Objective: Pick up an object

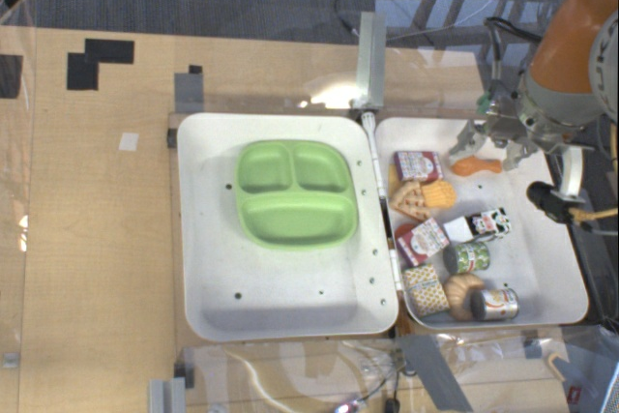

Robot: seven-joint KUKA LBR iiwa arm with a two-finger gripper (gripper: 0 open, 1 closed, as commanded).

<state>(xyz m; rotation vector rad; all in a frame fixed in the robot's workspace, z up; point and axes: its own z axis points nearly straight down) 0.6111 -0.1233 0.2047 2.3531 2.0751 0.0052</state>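
- Orange carrot-like piece (477, 166) lying at far edge of right bin (561, 290), directly under gripper (490, 150); likeliest target.
- Fingers spread wide, straddling orange piece on both sides; nothing clamped between them.
- Progress judged early: approach made, no closing, no lift. Grasp and raise both left to do.
- Left bin (208, 237) holding green divided tray (295, 192), well apart from the action.
- Nearby clutter in right bin: red packet (418, 166), waffle-like slice (411, 199), corn cob (440, 195), green can (470, 257), milk carton toy (481, 225).
- Red packet near left finger; bin wall just behind target. Possible snags on closing.
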